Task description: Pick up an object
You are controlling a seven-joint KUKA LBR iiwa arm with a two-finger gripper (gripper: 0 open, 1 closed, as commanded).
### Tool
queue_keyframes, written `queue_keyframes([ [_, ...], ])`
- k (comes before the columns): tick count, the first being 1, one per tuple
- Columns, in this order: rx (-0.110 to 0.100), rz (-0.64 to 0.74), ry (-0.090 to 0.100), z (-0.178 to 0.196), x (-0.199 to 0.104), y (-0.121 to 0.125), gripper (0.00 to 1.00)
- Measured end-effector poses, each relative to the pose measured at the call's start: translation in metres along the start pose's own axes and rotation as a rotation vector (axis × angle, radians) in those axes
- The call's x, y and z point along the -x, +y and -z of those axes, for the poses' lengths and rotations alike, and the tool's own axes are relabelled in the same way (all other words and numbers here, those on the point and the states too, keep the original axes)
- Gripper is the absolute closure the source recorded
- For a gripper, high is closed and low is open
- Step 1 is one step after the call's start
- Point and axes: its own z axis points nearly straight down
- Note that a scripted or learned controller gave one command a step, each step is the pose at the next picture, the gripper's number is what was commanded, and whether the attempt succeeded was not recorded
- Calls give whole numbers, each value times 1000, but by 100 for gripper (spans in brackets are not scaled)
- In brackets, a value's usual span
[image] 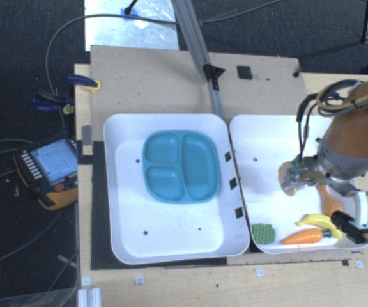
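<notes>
Gripper [291, 179] over right bin [260, 139], fingers' state can't tell; far from carrot [303, 237], banana [318, 222], likely grabs nothing.

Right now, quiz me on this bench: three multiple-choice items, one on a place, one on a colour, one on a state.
1. Where does the plate lie?
A. left bin
B. right bin
C. bare bench

2. What colour is the plate?
A. red
B. blue
C. yellow

3. How does the carrot lie?
A. standing upright
B. on the plate
C. flat beside the banana

Answers: 1 A, it sits mid left bin. 2 B, it is clearly blue. 3 C, it lies flat at the right bin's near edge.
</notes>
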Motion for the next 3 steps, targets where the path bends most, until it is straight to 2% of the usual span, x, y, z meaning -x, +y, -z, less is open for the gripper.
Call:
queue_keyframes([
  [1, -1, 0, 0, 43, -2, 3, 100],
  [2, -1, 0, 0, 67, -2, 5, 100],
  [3, -3, 5, 2, 57, -54, 20, 100],
])
